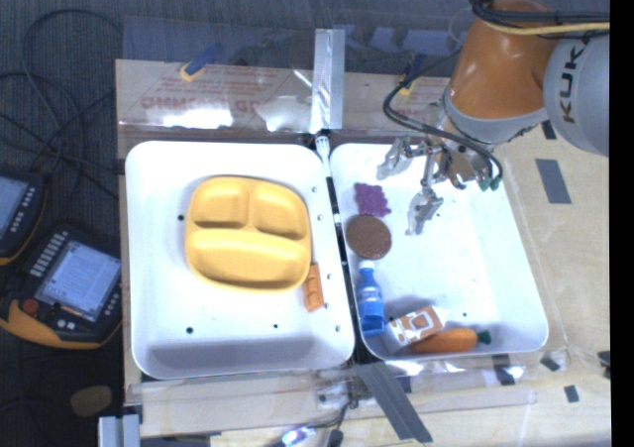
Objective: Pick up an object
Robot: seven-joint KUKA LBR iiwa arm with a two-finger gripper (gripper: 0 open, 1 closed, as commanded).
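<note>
Seen from above, at a slant: a pale wooden bench (580,267) bearing two shallow white bins side by side, on dark carpet.

In the left bin (158,336), a yellow divided plate (248,233), upside up, with three compartments, near the bin's middle. Just beside its lower right corner, a small orange piece (314,288) against the bin's right wall.

In the right bin (495,277), toward its left side, a small purple object (371,199); just below it, a round brown disc (368,235); below that, a blue bottle (369,300) lying lengthwise, white cap toward the disc. At the near edge, a small white and orange carton (416,323), touching an orange carrot (448,340) with a green tip pointing right.

From the upper right, a grey arm with an orange band (495,58) reaching over the right bin's far part. Under it, the metal tool (426,202) hanging above the bin floor, right of the purple object and up and right of the brown disc, apart from both. Fingers spread, with nothing between them. No object gripped; all things resting in the bins.

Left of the bench, on the carpet, black cables and a handheld control pendant (64,281) with a lit screen.
</note>
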